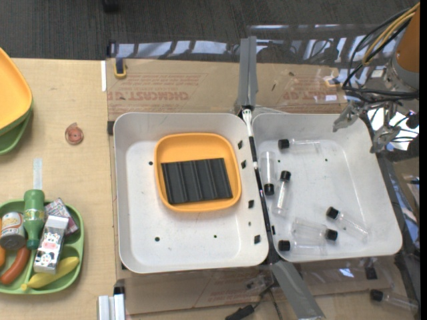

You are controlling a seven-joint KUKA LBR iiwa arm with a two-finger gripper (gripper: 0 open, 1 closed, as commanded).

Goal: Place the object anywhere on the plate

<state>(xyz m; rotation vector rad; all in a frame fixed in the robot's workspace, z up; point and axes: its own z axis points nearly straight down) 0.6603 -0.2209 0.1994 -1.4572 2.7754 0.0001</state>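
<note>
Lying loose in the right-hand white bin (pixel 373 179), the clear capped plastic vials (pixel 283 189) await pickup; the orange square plate (pixel 197 145) with its black ribbed insert bears none. Gripper state: cannot tell.

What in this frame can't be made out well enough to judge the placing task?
- Gripper: a tangle of cables and glare at the camera view's right edge hides its fingers.
- Arm: cut off by the right edge.
- Clear vials in the right bin: transparent on white, so their outlines and exact count are unclear.
- Dark ridged slab on the orange plate: what it is stays unclear.
</note>
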